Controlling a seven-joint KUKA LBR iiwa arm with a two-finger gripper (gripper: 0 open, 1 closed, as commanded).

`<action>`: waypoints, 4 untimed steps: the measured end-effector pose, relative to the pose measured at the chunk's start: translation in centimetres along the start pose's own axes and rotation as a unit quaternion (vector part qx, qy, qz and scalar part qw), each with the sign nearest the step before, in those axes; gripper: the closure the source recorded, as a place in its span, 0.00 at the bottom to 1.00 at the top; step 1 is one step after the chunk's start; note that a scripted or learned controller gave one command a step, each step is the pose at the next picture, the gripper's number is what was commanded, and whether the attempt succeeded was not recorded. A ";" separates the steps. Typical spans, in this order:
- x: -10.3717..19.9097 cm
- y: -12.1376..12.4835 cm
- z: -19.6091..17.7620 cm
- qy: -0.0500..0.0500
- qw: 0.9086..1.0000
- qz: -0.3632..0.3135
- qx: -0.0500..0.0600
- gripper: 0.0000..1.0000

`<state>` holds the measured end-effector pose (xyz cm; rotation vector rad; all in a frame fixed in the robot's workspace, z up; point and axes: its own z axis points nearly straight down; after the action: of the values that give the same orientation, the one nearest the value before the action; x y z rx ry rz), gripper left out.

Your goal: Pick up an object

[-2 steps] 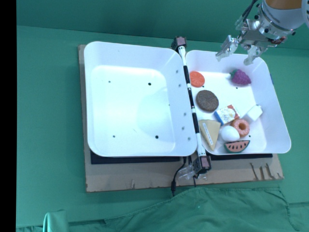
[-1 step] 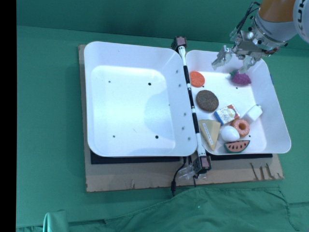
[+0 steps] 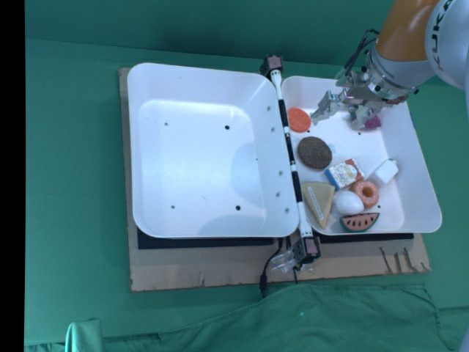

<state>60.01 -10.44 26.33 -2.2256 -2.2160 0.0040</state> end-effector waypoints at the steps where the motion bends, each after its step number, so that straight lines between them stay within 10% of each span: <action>1: 0.5 0.6 4.5 0.000 1.000 -0.001 0.000 0.00; 2: 0.3 0.9 8.0 0.000 1.000 -0.001 -0.005 0.00; 3: 0.2 1.2 6.4 -0.002 1.000 0.001 -0.012 1.00; 4: 0.6 0.7 0.2 -0.001 1.000 -0.001 -0.007 1.00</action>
<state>60.70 -9.83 26.11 -2.2304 -2.2255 -0.0092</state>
